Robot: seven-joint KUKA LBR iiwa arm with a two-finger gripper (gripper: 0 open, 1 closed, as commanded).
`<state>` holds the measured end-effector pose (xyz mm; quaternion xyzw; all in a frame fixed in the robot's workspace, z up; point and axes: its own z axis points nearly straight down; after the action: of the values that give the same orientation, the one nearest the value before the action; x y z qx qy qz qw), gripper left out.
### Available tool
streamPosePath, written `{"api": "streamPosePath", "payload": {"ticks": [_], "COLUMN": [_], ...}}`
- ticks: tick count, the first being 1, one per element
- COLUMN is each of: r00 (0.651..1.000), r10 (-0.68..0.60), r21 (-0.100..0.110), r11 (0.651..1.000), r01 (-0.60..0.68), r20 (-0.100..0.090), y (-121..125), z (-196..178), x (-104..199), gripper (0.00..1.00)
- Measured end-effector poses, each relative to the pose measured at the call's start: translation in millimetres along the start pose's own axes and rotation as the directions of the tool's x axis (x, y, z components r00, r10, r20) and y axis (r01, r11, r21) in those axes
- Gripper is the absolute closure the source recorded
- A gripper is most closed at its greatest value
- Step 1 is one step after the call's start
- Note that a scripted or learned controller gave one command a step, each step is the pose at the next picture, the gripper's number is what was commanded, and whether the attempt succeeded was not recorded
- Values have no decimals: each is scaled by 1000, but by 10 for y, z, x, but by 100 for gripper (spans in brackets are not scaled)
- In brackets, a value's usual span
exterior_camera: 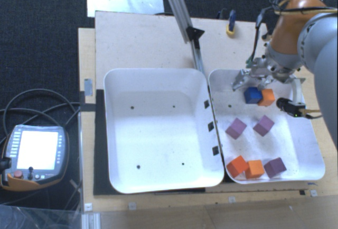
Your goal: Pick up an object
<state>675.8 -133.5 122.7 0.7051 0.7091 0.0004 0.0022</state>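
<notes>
My gripper hangs over the far part of the right bin, open, its fingers spread with nothing between them. Just in front of it lie a blue cube and an orange cube, touching each other. Two purple cubes lie apart in the middle of the bin. At the near edge are two orange cubes and another purple cube.
The left bin adjoins the right bin along a shared rim. A slanted metal rod crosses the bench behind the bins. A teach pendant lies off the bench at left.
</notes>
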Motion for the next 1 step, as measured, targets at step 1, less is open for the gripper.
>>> {"api": "streamPosePath", "payload": {"ticks": [1], "r00": [1000], "r10": [-2], "r21": [-5], "r11": [1000], "r01": [2], "r20": [0], "y": [18], "z": [-147], "x": [-4], "gripper": [100]}}
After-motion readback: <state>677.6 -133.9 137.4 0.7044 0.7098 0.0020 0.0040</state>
